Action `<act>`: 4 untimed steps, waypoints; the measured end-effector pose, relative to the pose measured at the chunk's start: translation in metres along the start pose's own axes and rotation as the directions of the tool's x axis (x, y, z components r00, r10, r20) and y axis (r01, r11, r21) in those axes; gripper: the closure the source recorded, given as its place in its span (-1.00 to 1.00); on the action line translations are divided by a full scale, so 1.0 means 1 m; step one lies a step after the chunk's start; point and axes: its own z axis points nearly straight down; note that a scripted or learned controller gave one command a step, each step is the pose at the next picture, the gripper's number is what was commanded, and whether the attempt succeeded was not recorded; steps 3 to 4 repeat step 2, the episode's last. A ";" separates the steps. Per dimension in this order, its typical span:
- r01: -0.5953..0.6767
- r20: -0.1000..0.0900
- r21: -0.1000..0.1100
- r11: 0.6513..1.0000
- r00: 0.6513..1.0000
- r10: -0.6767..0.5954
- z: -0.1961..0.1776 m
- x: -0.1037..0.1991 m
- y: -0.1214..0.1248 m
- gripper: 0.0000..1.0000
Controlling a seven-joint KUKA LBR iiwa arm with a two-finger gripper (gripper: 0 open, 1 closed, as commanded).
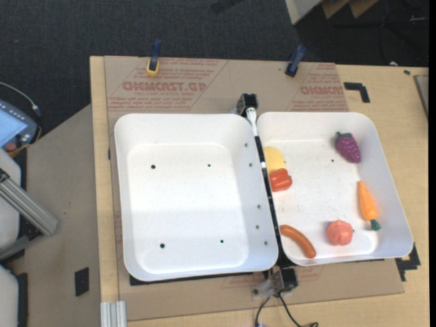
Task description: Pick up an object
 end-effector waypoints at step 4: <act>0.001 0.003 -0.011 1.000 1.000 -0.001 -0.022 0.000 0.003 1.00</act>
